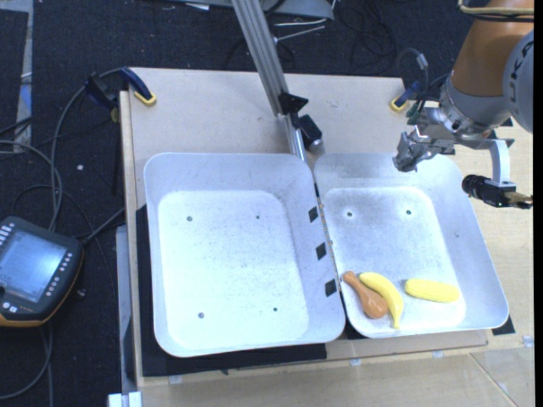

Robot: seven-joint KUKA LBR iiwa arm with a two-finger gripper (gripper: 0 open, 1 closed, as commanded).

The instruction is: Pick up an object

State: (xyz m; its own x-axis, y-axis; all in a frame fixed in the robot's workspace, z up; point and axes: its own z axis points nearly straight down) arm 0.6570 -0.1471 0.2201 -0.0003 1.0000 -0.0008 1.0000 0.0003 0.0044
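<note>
Three small objects lie near the front edge of the right bin: a yellow banana, an orange-brown drumstick-shaped piece touching it on the left, and a yellow lemon-shaped piece a little apart to the right. My gripper hangs over the bin's far rim, well behind all three objects. Nothing shows between its tips.
The left bin adjoins the right one. A slanted aluminium camera pole rises from behind the seam between the bins. Yellow clamps grip the bench's back corners. A teach pendant lies on the floor at the left.
</note>
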